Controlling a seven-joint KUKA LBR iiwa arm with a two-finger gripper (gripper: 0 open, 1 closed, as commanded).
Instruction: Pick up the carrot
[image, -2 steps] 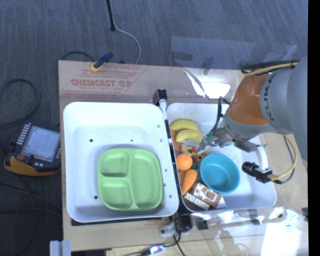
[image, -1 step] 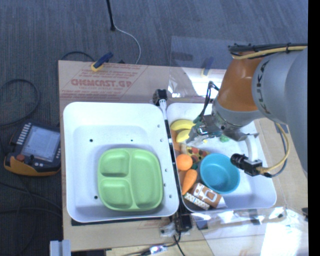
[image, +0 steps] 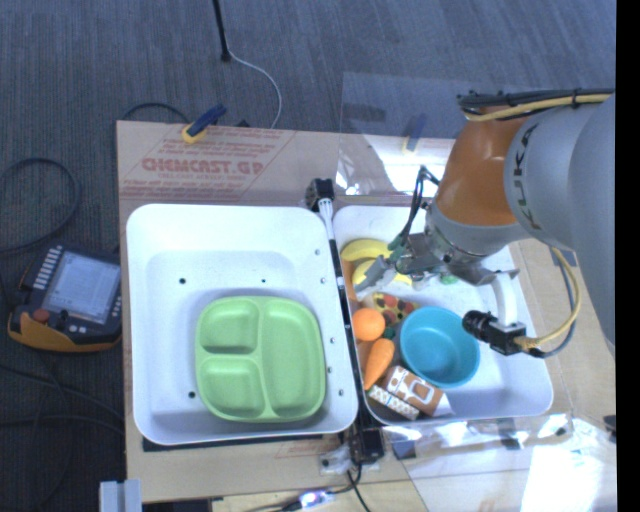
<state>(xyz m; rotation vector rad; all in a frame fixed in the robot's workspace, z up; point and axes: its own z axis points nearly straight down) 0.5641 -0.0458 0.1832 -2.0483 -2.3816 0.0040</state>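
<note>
Unpicked, the carrot (image: 377, 360) lay at the right bin's (image: 520, 395) left edge; gripper (image: 392, 268) hovered above, grip unclear.

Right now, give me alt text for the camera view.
A grey and orange arm reaches in from the right over the right bin, above the banana. The carrot lies by an orange and a blue bowl. The left bin holds a green divided plate.

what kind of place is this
Probably a robot lab's pick-and-place bench: a grey-and-orange arm over white bins, toy food such as the carrot, and a teach pendant lying on the carpet.
</note>
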